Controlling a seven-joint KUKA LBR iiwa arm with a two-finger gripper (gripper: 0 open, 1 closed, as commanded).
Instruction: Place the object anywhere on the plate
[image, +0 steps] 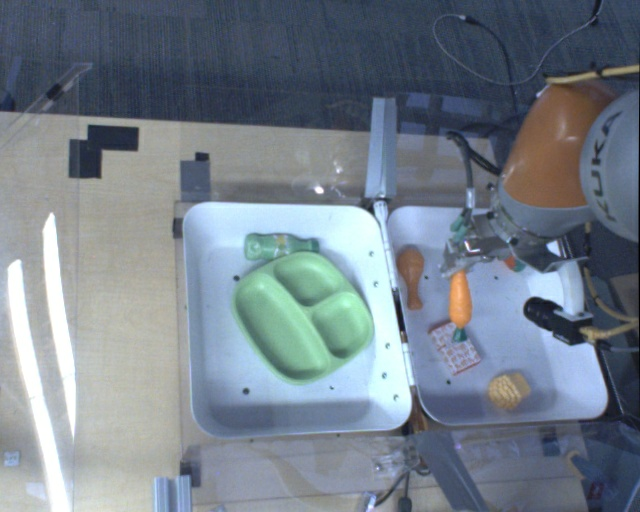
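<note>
A green three-compartment plate (300, 315) lies in the left bin (215, 400), with nothing on it. An orange carrot (459, 301) lies in the right bin (560, 400), pointing up and down in the view. My gripper (461, 252) hangs just above the carrot's top end, close to it or touching it. The arm's orange band and grey wrist (555, 150) cover what is behind it.
A small green bottle (281, 244) lies in the left bin by the plate's far rim. The right bin also holds a brown drumstick (411, 274) by the dividing wall, a red-and-white checkered packet (454, 347) and a yellow corn piece (508, 390).
</note>
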